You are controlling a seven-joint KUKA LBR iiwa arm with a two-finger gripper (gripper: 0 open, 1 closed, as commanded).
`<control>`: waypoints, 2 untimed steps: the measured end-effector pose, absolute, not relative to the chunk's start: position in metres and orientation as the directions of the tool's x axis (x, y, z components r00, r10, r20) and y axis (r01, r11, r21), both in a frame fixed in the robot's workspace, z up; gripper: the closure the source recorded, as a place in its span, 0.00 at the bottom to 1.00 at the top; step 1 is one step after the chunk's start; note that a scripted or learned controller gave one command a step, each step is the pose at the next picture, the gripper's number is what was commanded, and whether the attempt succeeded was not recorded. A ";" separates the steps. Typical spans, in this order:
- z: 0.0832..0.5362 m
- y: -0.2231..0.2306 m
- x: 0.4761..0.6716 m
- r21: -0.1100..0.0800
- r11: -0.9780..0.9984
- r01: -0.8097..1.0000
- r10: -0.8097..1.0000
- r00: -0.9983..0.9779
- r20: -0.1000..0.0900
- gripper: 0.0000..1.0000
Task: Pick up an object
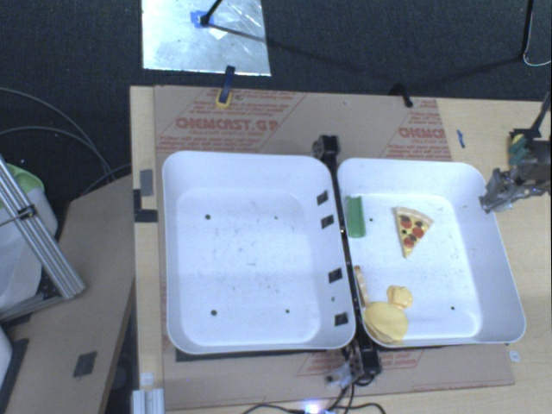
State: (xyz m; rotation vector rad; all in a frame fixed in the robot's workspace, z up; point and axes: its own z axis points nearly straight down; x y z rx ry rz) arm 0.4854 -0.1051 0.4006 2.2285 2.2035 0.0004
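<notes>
At the far right edge of the view we see the hand point(504, 192) hanging just outside the right bin point(466, 231), near that bin's upper right corner and over the bare surface point(526, 257). We cannot tell whether it is released or clenched; its tip is small and blurred against the bin's rim, and we see nothing between its parts.

Inside the right bin we find four things. A pizza slice point(411, 228) lies near the middle, its point turned toward the near rim, with white floor on every side of it. A green block point(354, 216) lies lengthwise just beside the bin's left wall, close to the seam where the two bins meet. Down in the near left corner a yellow rounded piece point(386, 322) sits against the near rim, and a smaller yellow piece point(399, 297) sits just beside it, toward the middle; whether the two touch we cannot say. The right half of this bin, from the slice to the right wall, offers wide bare floor.

Beside it, the left bin point(250, 248) shows its floor with a few dark dots. Beyond both bins a strip of the brown printed board point(285, 115) runs along their far rims.
</notes>
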 end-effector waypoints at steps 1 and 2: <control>0.474 -0.157 0.538 0.014 -0.001 1.000 1.000 0.001 -0.007 1.00; 0.539 -0.201 0.588 0.013 -0.001 1.000 1.000 0.001 -0.007 1.00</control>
